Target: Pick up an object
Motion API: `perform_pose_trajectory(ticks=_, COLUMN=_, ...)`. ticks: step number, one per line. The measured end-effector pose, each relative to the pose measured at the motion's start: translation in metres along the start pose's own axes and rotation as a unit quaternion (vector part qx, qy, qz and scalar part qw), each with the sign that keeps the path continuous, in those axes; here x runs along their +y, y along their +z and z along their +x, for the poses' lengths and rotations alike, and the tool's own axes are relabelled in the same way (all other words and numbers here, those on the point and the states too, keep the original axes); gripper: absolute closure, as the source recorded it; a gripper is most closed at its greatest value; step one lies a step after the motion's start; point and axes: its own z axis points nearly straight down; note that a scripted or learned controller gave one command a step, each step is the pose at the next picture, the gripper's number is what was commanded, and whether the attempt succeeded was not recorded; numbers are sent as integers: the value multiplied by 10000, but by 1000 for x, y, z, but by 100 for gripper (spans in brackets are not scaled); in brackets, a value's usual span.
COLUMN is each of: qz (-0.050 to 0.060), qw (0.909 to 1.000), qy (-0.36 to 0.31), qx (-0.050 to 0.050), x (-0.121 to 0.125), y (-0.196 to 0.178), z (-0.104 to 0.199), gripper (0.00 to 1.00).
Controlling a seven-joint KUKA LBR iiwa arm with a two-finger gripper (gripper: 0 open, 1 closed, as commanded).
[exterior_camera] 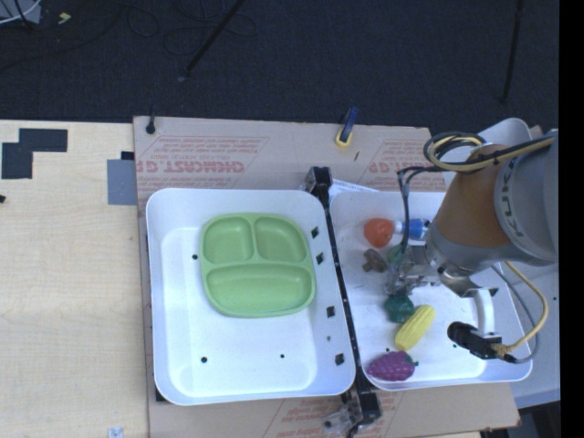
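1. Over on the left of the bench, the left bin (173, 354) carries a green divided plate (257, 265) lying flat. No end effector is near it, so you can set it aside.

2. Crossing the divider, you come to the right bin (511, 369), where the loose items sit: a small brown piece (373, 261) near the divider, an orange-red round toy (379, 232) behind it, a dark green toy (398, 307), a yellow corn cob (414, 326) and a purple grape bunch (391, 366) at the front wall.

3. Your end effector (404, 278) hangs over the middle of that bin, reaching in from the right. Whether it is spread or pressed together you cannot tell; the wrist and cables hide the tips, and nothing is visibly pinched.

4. Judge the dark green toy as the nearest candidate: it lies just in front of the end effector, toward the front wall, almost underneath it.

5. The corn cob touches or nearly touches that toy on its right, with its long axis running diagonally from front-left to back-right. Expect crowding there if you descend.
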Motion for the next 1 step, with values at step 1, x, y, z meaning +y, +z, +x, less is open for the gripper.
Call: perform_pose_trajectory(ticks=1, qz=-37, qw=10000, qy=-28, qx=-11, x=-8, y=-58, z=2, gripper=100)
